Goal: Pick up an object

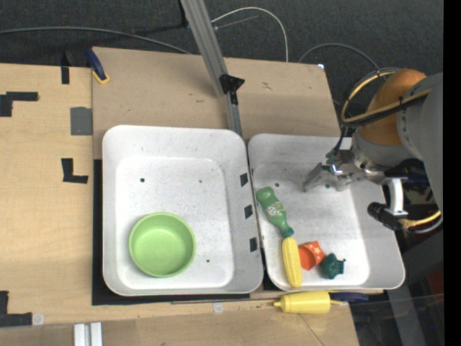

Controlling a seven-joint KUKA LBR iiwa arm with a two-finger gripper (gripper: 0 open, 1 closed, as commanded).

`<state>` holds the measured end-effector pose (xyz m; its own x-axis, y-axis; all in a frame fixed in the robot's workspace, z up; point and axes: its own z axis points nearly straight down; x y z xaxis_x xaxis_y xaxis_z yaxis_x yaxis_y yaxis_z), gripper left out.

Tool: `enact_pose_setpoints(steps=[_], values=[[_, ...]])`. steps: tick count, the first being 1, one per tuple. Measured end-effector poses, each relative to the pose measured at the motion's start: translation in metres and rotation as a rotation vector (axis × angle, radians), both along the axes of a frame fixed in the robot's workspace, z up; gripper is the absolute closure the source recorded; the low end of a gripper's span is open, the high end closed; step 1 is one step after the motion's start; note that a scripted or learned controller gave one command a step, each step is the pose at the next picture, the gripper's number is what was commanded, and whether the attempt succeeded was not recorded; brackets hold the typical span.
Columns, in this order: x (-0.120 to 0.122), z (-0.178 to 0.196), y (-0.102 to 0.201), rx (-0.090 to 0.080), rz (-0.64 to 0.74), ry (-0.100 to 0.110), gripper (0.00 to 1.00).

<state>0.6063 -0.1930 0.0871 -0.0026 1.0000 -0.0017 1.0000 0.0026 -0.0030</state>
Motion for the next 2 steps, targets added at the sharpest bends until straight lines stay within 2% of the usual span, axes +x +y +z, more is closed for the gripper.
enact_pose_setpoints(steps=[1, 2], values=[[0.000, 0.011, 0.000, 0.000, 0.001, -0.001, 1.00], [0.001, 0.075, -0.002, 0.000, -0.001, -0.008, 1.00]])
